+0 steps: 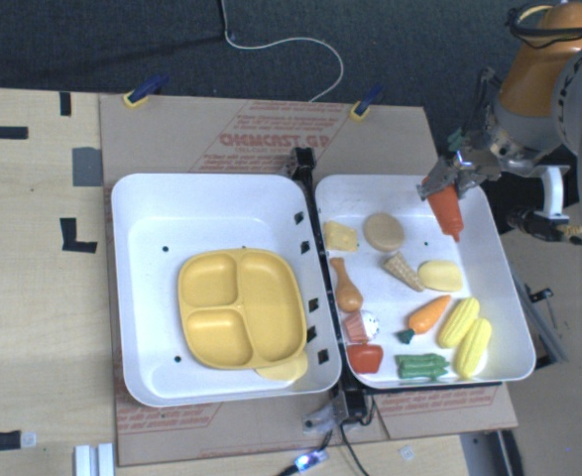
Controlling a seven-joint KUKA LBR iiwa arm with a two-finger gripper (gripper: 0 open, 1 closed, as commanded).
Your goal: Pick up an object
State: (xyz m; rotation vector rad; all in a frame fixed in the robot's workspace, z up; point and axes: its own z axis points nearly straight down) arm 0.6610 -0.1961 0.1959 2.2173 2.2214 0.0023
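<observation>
The left bin (142,266) carries a yellow divided plate (241,305). The right bin (499,266) bears toy foods along its near edge. At its far right corner, the gripper (447,184) pinches a red-orange toy bottle (449,211), hanging above the rim.

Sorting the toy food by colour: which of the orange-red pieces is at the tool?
The long red-orange piece at the right bin's top edge, between the tool's fingers; the orange carrot lies lower down.

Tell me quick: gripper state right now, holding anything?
Gripper: shut on the red-orange toy, which hangs between its jaws above the right bin.
</observation>
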